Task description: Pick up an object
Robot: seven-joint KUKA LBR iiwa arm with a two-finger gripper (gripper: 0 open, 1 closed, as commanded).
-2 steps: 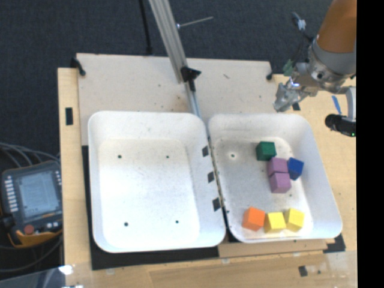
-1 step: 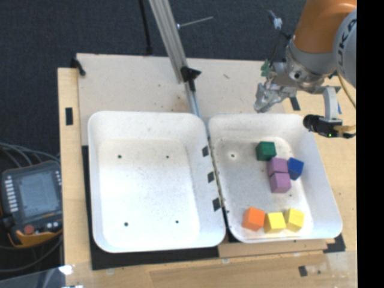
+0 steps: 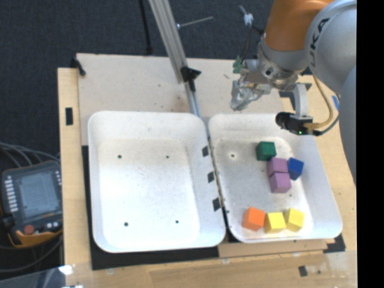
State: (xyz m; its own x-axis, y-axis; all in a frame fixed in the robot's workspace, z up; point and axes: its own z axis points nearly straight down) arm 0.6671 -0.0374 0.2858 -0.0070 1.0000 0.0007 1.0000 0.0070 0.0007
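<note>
The two-finger metal gripper [image 3: 243,98] hangs over the far rim of the right-hand shallow white bin [image 3: 318,155], near that bin's far left corner. Nothing is visible between its fingers, and from this slant I cannot tell whether they are spread or closed.

From the gripper, every candidate lies toward the camera and to the right, inside that same bin. The nearest is a small green foam cube [image 3: 266,150], sitting alone on the bin floor just ahead of the cluster, so it is probably the easiest reach: a short travel toward the near side and slightly right, then a descent. It looks squat and roughly equal-sided, so no long axis dictates finger orientation.

Just beyond the green cube is a purple block [image 3: 279,174], seemingly two cubes joined, its long axis running from far to near; a blue cube [image 3: 294,168] touches or nearly touches its right side, which would crowd a finger there.

Furthest from the green cube, along the bin's near wall, stand an orange cube [image 3: 254,218], a yellow cube [image 3: 275,221] and a second yellow cube [image 3: 295,219] in a tight row with little room between them.

The left-hand white bin [image 3: 102,131] lies beside it.
</note>
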